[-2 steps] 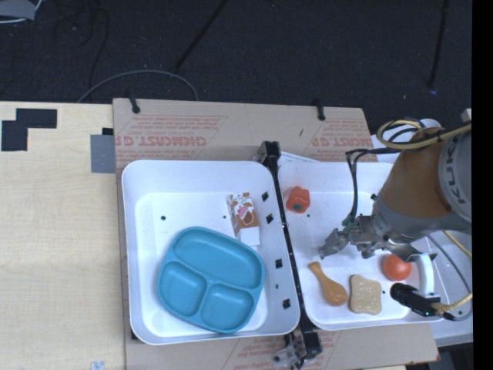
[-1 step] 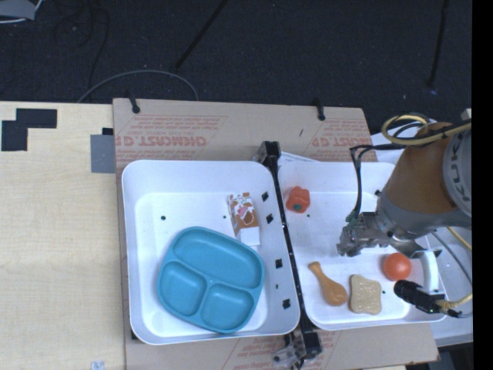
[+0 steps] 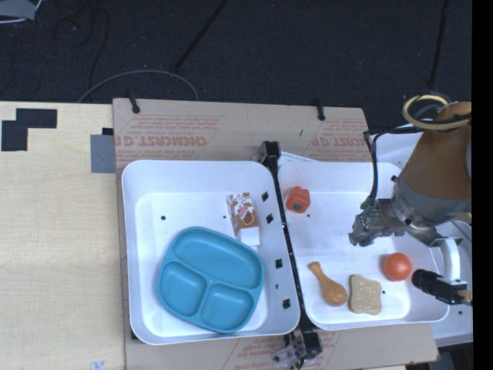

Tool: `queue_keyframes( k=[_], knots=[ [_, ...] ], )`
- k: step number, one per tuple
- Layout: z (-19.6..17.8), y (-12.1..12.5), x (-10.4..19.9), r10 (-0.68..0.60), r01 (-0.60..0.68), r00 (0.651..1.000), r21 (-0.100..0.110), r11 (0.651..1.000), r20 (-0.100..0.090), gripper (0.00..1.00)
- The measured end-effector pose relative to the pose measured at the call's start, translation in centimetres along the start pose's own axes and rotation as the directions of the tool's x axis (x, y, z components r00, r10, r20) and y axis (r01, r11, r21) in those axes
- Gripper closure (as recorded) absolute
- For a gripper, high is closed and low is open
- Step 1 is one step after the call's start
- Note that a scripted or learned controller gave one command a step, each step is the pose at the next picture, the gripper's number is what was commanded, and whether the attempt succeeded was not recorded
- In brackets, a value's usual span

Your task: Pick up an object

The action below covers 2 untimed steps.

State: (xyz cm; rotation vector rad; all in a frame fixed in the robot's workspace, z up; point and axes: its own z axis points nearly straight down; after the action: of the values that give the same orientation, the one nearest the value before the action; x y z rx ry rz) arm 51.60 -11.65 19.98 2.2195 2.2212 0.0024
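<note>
My gripper (image 3: 365, 233) hangs over the right bin (image 3: 331, 214), toward its right side, above bare white floor. Whether its fingers are open or shut is too dark to make out. A red tomato (image 3: 397, 267) lies just below and to the right of it. A slice of toast (image 3: 365, 294) and a tan chicken drumstick (image 3: 329, 284) rest near the bin's front edge. An orange-red pepper-like piece (image 3: 297, 199) sits at the bin's left, near the divider.
The left bin (image 3: 146, 206) holds a blue sectioned plate (image 3: 209, 279) and a small printed packet (image 3: 243, 213) near the divider. The arm's grey and orange body (image 3: 439, 168) covers the right bin's far right. Cardboard lies under both bins.
</note>
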Motion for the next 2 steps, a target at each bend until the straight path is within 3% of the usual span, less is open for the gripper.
queue_keyframes(
  k=[1,2],
  knots=[
    [-1.7,0.0,-0.1,0.000,0.000,1.000,0.002,1.000,0.000,1.00],
    [-2.8,-0.4,5.4,-0.004,0.004,1.000,0.004,1.000,-0.003,1.00]
  ],
)
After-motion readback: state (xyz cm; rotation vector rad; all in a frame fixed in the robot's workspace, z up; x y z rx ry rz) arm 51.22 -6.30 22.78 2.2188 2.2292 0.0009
